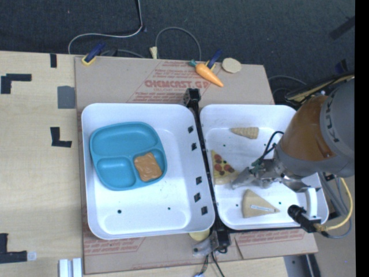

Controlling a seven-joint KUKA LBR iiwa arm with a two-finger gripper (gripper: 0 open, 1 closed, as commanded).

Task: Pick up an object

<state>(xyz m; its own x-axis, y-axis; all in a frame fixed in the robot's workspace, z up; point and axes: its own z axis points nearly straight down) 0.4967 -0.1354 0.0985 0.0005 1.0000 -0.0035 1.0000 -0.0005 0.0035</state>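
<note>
- Nearest the camera is the KUKA arm (314, 137), its orange band and grey wrist looming over the right bin (277, 113) and hiding that bin's right side.
- Its claw (241, 180) points left, low over the right bin's floor, its tip close to the divider between the two bins.
- I cannot tell how the claw is set; the tip is small and blurred against the white floor, and nothing shows gripped in it.
- Three candidates lie in the right bin: a pizza slice toy (221, 166) with red dots, a pale wedge (258, 204) like a cheese or sandwich piece, and a small tan cone-like piece (246, 133).
- The pizza slice toy lies just left and slightly up-frame of the claw tip, nearly touching it; its long axis runs roughly up and down the frame, along the divider.
- The pale wedge sits just below the claw, toward the bin's near wall; the tan piece lies well apart, toward the far wall.
- By my judgement the pizza slice toy is the likely target, calling for a short move left and down.
- The left bin (104, 212) holds a blue divided plate (115, 146) with a brown bear-shaped cookie (148, 167) in its lower right compartment.
- Outside the bins, a toy carrot (208, 75) and a round beige disc (232, 66) lie on the surface (34, 154).
</note>
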